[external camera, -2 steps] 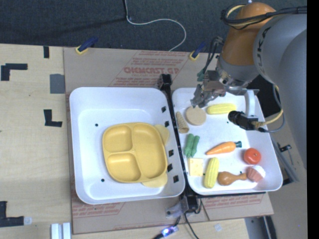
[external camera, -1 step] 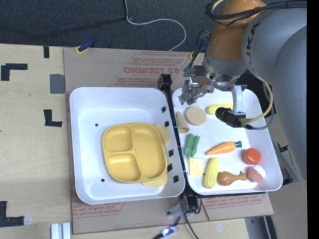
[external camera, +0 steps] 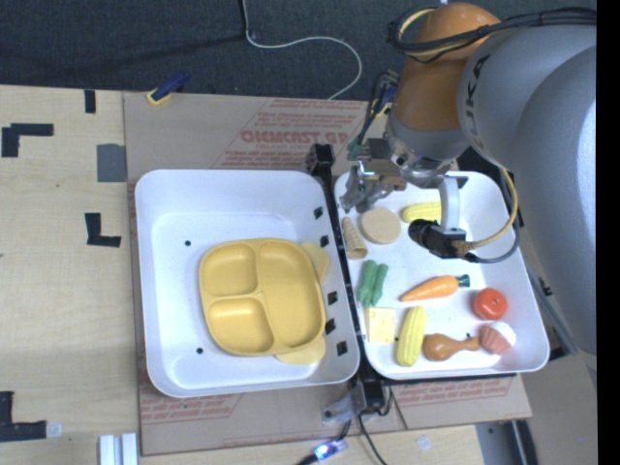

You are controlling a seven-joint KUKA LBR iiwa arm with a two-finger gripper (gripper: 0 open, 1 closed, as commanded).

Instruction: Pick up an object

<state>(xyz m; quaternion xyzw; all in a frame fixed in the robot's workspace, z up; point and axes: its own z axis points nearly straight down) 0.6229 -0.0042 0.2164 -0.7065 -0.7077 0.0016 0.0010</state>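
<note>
Toy food fills the right bin (external camera: 518,352), and any one piece would serve as the object to pick. The gripper (external camera: 368,190) hangs over that bin's far-left corner, so every piece lies on the near side of it or out to its right. Whether its fingers are spread or closed cannot be told from this slant, and nothing can be made out between them.

Nearest the camera, well apart from the jaws, lie one corn cob (external camera: 412,334), one yellow block (external camera: 381,325), one drumstick (external camera: 448,345) and one pink-and-white piece (external camera: 498,337). Further in sit one tomato (external camera: 490,303), one carrot (external camera: 432,288) and one green vegetable (external camera: 372,282). Just beside the jaws are one tan round disc (external camera: 380,227), one small tan roll (external camera: 354,238) and one small yellow piece (external camera: 421,211).

The scatter looks deliberate: spacing leaves room for fingers around most pieces. The left bin (external camera: 160,260) holds one yellow divided plate (external camera: 260,294), probably a place for setting things down, resting on a paler yellow sheet (external camera: 300,354).
</note>
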